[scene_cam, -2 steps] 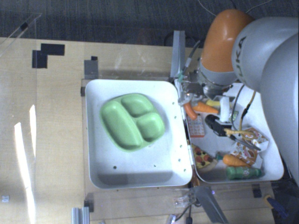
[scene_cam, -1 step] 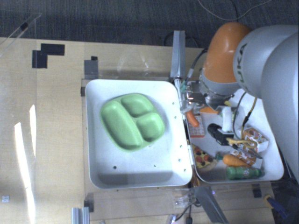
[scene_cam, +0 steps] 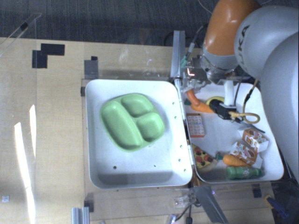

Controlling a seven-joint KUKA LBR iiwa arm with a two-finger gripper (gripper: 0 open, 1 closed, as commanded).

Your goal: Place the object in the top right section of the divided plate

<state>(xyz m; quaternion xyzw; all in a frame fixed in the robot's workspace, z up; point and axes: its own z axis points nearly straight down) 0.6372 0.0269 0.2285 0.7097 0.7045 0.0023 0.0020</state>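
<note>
Jaws point(scene_cam: 194, 88) low at the right bin's point(scene_cam: 275, 164) far-left corner, right over the orange carrot-like piece point(scene_cam: 197, 104); can't tell whether open or closed, or if anything's held. Looks like pick step, w/ placing undone. Green divided plate point(scene_cam: 133, 121) sits in left bin point(scene_cam: 135, 176), sections bare. Next: secure grasp, lift over the bin walls between. Scissors point(scene_cam: 236, 115), snack packets point(scene_cam: 250, 143), green bottle point(scene_cam: 243, 172) crowd nearby.

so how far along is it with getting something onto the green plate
Nothing looks done yet: the green divided plate in the left bin has nothing in any section. In hand: the gripper is down at the top left corner of the right bin, just above an orange carrot-like toy; whether it holds it is unclear. Left: carrying an item over and setting it in the plate's top right section.
</note>
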